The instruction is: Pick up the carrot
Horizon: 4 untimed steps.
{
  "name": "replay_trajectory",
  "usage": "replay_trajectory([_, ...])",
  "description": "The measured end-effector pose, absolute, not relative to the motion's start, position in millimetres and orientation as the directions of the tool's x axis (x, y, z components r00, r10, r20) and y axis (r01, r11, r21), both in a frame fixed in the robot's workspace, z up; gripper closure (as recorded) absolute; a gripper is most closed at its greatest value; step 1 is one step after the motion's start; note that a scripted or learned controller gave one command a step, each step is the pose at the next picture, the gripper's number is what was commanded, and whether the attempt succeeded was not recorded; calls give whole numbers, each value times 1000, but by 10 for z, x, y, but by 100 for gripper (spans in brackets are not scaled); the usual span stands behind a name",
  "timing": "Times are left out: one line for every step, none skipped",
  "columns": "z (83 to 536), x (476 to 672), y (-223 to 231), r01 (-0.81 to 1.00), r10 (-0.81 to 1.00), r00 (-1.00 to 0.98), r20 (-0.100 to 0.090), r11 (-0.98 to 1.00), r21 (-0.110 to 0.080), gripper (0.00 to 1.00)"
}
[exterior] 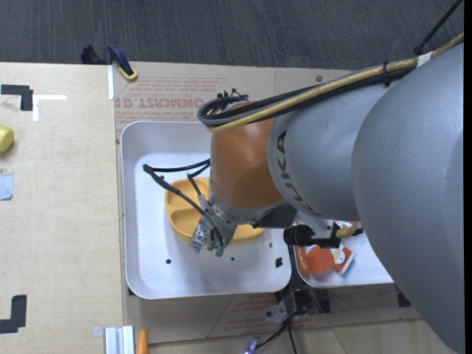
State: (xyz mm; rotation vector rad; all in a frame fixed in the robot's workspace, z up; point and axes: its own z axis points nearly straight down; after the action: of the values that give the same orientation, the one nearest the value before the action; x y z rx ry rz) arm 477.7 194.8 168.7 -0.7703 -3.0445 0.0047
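Two shallow white bins side by side on a pale wooden surface (59, 234), over a sheet of printed cardboard (169, 102). Left bin (147, 271) in plain sight; right bin (372, 271) largely covered by the grey arm (332, 161) reaching in from the right, orange band just above the wrist.

Cannot tell where the carrot lies, nor which way its long axis runs: too much of both bins hidden under the arm. Nothing clearly carrot-shaped on the bare floor of the left bin. In the right bin, an orange-red item with white patches (324, 260), partly hidden, shape unclear.

End effector (206, 240) low inside the left bin, tipped down and to the left, at the lower edge of a yellow dish (181, 216). Touching the dish or just above it: cannot tell. Spread or pressed together: cannot tell either, too small and cluttered with cables. Nothing seen gripped in it.

Elsewhere, a small yellow object (4, 139) at the far left edge of the surface, well apart from the bins.
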Motion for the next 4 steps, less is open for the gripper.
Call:
replay_trajectory([1695, 4782, 1948, 476, 476, -879, -1, 879, -2, 0])
replay_trajectory([912, 4799, 2218, 813, 813, -583, -2, 583, -3, 0])
replay_trajectory([976, 4777, 2215, 811, 811, -585, 0, 585, -12, 100])
replay_trajectory([3063, 4779, 2201, 977, 977, -214, -5, 214, -6, 100])
